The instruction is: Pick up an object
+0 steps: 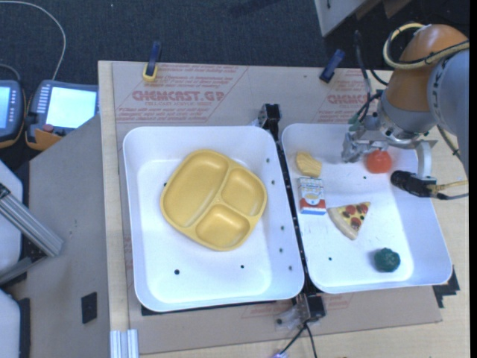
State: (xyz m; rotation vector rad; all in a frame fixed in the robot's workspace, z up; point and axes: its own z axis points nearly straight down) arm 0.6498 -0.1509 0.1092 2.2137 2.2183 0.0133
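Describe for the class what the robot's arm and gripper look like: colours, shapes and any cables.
The arm is grey and rounded, with a glossy orange band above the wrist. A yellow-and-black cable loops over the orange part, and thinner dark cables run down to the small metal-grey gripper. A black fitting with a cable sticks out below.

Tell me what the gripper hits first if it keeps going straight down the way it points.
Probably the red ball-like object right beside the gripper, or the right bin's floor next to it. Depth is unclear from this slanted view.
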